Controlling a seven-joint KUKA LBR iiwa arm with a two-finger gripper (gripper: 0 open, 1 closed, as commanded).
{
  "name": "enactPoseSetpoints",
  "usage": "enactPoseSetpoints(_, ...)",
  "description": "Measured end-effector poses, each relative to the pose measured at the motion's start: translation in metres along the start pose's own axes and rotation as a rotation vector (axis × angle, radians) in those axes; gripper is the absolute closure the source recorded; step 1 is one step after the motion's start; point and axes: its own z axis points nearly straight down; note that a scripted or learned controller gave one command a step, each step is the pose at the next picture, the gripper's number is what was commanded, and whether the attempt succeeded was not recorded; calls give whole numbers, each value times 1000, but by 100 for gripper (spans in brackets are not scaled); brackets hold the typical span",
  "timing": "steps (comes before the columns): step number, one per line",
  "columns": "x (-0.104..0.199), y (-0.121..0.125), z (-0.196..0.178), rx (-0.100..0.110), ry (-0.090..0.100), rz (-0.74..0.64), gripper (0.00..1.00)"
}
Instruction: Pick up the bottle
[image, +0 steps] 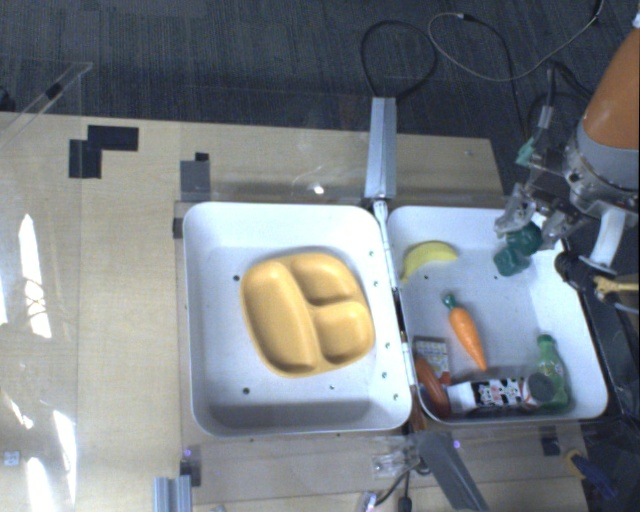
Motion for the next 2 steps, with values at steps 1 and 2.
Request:
enactPoseSetpoints(1, 2, 1, -11, -5, 0, -9, 100)
enactPoseSetpoints(2, -20, -32, 126, 6, -1, 223, 100)
